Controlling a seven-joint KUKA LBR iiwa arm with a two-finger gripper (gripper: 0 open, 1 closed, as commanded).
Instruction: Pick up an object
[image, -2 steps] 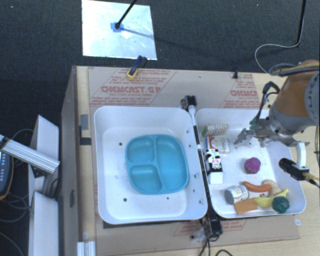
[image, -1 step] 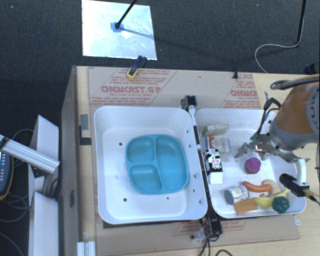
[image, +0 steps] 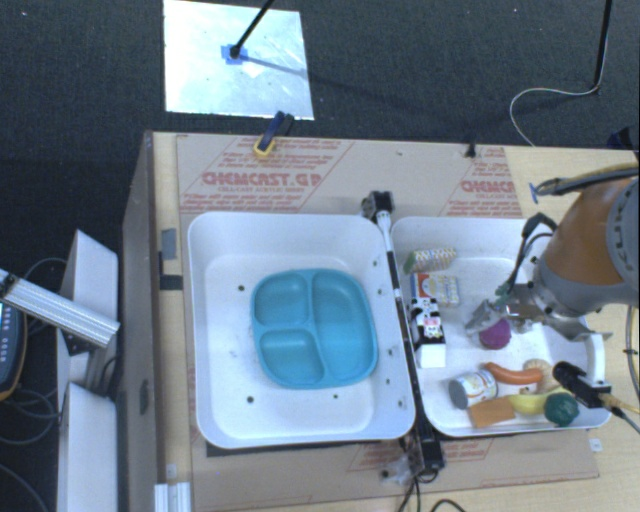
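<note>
My gripper (image: 496, 314) hangs low in the right bin (image: 470, 245), reaching in from the right on the grey arm with its orange band (image: 590, 240). A purple rounded object (image: 495, 335) lies right under the gripper and is partly covered by it; whether it is held cannot be told. Along the bin's front lie a small can (image: 472, 388), an orange sausage-like piece (image: 515, 375), an orange block (image: 490, 412), a yellow banana (image: 528, 403) and a green ball (image: 562, 408).
The right bin's left side holds a striped packet (image: 430, 260), a small card (image: 442, 289), a black-and-white toy (image: 428, 322) and a white block (image: 432, 353). A blue divided plate (image: 312, 327) lies in the left bin (image: 230, 250). A metal rail divides the two bins.
</note>
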